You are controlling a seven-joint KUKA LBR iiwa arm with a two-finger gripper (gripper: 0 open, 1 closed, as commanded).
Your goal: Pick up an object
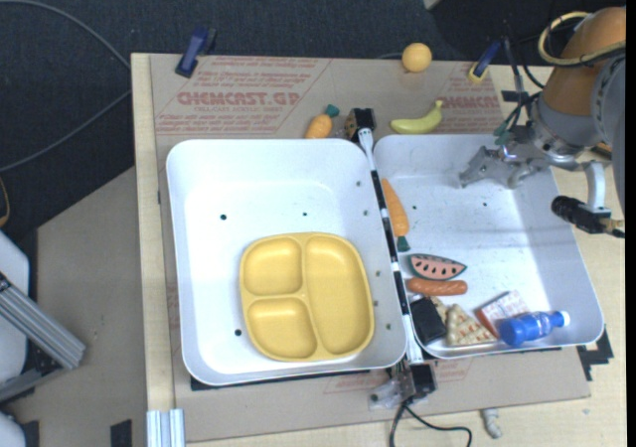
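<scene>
Currently: gripper (487, 169) spread wide, holding nothing, over right bin (556, 266) far end | bottle (529, 327) near corner, long axis crosswise, cap rightward | left bin (199, 236): yellow tray (306, 294)

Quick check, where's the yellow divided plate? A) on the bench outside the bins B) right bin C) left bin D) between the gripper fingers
C: the yellow divided plate lies flat on the floor of the left bin, while the gripper sits over the far end of the right bin, well apart from it.
</scene>
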